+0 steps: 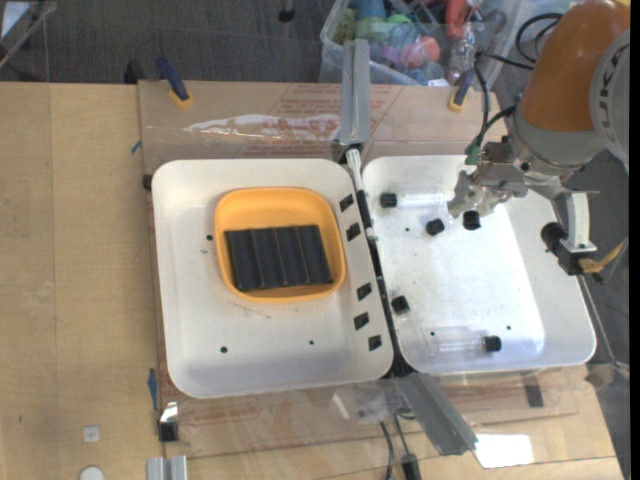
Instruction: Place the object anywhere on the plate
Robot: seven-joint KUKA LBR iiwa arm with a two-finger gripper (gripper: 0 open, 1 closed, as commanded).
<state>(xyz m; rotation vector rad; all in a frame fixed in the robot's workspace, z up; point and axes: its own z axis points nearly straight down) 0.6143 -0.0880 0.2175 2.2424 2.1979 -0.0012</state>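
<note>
An orange plate (279, 208) sits in the left white bin (190, 348). A dark grey ribbed block (278, 258) lies flat on the plate, covering most of its front half. My gripper (466, 211) hangs low over the back of the right white bin (530, 308), well to the right of the plate and apart from the block. I see nothing held at its tip. A small clear tube with a black cap (464, 343) lies near the front of the right bin.
A raised divider with black clips (363, 268) separates the two bins. Small black studs (435, 227) dot the right bin's floor. A clear box of colourful toys (420, 18) stands behind the bench. The arm's cables (575, 243) hang over the right bin's right edge.
</note>
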